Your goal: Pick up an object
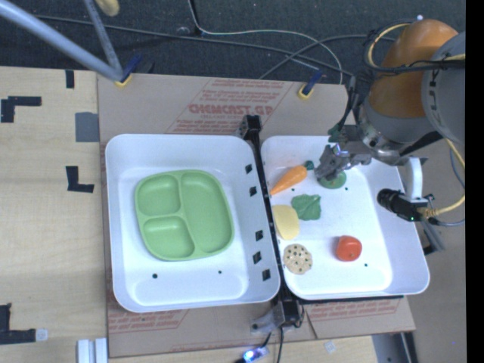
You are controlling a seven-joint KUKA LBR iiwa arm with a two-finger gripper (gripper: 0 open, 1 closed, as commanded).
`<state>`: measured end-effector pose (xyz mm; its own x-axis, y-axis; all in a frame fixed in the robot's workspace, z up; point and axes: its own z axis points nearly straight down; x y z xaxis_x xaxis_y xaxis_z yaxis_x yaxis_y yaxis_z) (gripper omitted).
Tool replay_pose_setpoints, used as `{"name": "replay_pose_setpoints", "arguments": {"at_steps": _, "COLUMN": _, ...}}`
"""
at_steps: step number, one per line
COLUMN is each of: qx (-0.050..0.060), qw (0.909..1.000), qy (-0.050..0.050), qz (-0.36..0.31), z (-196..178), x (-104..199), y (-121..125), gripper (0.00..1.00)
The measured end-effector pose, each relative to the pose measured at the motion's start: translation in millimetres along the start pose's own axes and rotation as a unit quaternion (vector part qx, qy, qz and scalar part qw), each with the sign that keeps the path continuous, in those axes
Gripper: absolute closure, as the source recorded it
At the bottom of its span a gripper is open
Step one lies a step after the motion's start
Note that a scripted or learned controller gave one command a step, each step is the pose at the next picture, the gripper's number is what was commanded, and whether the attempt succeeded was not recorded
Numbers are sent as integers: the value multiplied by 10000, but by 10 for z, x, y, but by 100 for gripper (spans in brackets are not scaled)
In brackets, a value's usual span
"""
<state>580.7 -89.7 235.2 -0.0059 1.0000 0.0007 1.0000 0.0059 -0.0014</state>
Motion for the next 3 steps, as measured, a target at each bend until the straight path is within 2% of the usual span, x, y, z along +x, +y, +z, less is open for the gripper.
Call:
{"name": "replay_pose_setpoints", "arguments": {"at_steps": 2, "qx": 1, "qw": 10000, "qy": -2, "qz": 1, "z": 214, "x": 961, "y": 249, "gripper": 100}}
{"name": "replay_pose_setpoints", "arguments": {"at_steps": 3, "qx": -4, "qw": 10000, "qy": 3, "qz": -1, "z": 102, "x": 1462, "y": 308, "gripper": 100}}
